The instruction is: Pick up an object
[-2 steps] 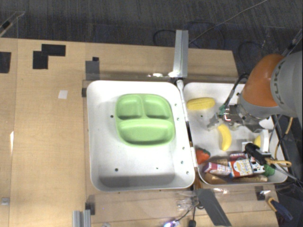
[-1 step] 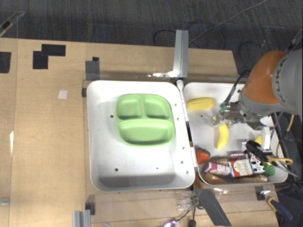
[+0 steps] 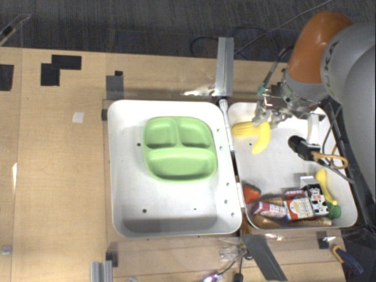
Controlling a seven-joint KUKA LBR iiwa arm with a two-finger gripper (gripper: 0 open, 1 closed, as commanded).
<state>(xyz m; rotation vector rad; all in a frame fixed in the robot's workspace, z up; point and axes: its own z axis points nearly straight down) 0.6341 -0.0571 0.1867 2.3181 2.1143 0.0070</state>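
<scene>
My gripper hangs over the back left part of the right bin. A yellow banana-shaped object hangs nearly upright just below it, its top end between the fingers, so the gripper looks shut on it. A second yellow piece lies right beside it, against the bin's left wall. Whether the held object is clear of the bin floor I cannot tell.
Along the right bin's front lie a red item, a brown packet, a printed box and a small yellow and green piece. A green divided plate sits in the left bin. A metal post stands behind the bins.
</scene>
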